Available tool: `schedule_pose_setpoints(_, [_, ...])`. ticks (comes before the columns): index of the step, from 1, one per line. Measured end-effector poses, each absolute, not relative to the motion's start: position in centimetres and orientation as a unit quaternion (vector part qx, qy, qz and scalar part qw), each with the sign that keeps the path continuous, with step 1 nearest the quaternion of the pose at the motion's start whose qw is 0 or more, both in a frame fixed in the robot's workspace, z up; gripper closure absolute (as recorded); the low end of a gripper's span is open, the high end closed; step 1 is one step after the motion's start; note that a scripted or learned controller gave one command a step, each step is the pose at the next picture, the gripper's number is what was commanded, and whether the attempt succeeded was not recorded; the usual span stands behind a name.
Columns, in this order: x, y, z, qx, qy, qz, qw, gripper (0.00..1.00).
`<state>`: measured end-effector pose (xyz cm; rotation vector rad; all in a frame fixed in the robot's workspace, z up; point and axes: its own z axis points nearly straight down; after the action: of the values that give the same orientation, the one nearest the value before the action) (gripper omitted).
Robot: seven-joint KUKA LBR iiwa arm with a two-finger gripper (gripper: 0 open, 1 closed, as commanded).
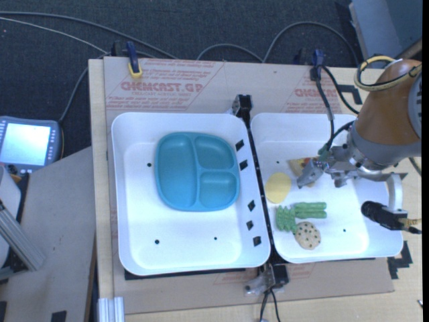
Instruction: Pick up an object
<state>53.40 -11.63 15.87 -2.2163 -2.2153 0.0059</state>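
Note:
The right bin (348, 129) holds a round yellow fruit (278, 187) near its left wall. A green leafy toy vegetable (301, 215) and a speckled cookie (308, 235) lie in front of the fruit. A small yellow-orange wedge (297, 164) lies just behind the fruit. My gripper (312, 174) hangs low over the bin's middle, right beside the wedge and a little to the right of the yellow fruit. The wedge is partly hidden by the gripper. I see nothing clearly held.
A blue divided plate (198, 171) lies in the left bin (134, 220). A black clipped divider (248, 180) runs between the bins. The arm's grey body (389, 123) covers the right bin's right side. A black part (382, 213) juts out near that bin's right wall.

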Motion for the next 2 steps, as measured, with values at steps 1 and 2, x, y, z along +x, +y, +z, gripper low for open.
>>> schedule_pose_setpoints(1, [52.6, -11.0, 11.0, -0.707, -0.707, 0.0014, 0.004, 0.00])
schedule_pose_setpoints(2, [52.7, -11.1, 12.4, -0.707, -0.707, -0.0005, 0.001, 1.00])
